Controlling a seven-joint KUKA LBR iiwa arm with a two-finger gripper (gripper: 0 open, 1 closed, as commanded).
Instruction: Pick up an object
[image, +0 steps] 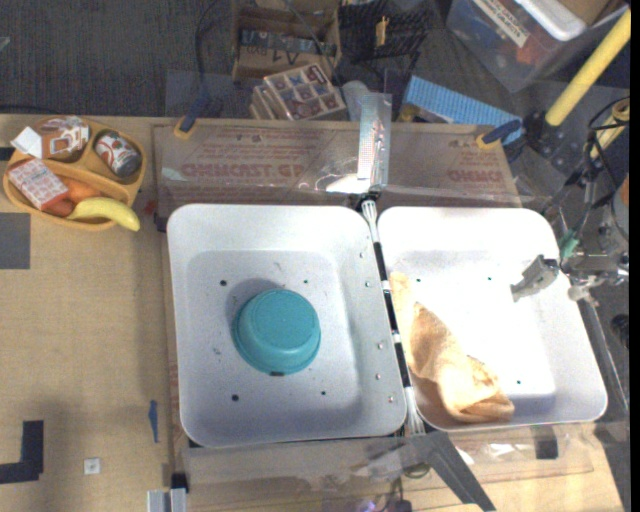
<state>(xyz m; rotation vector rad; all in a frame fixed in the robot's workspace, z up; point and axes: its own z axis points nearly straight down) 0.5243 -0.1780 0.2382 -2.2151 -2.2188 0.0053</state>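
A teal bowl (278, 330) is seen upside down in the left bin (200, 240), its flat round base turned upward and its wider rim resting on the bin floor. It is placed a little below the middle of that floor, closer to the bin's near edge than to its far edge, and well apart from all four walls. Its surface is plain and matte, with a soft highlight across the top.

In the right bin (470, 235) a crumpled tan cloth (450, 365) is laid along the left wall, spreading from the middle of that wall down into the near-left corner, where it is bunched up thickest.

The gripper (530, 278) is held over the right bin near its right edge, well apart from the cloth and far from the bowl. Nothing is seen between its fingers; whether they are spread or closed cannot be told from here.

Beyond the bins, a clear plastic sheet with red lettering (340, 165) is stretched along the far side. At the bench's far-left corner an orange tray (70, 185) is set, holding a banana (105, 211) and small food packages.
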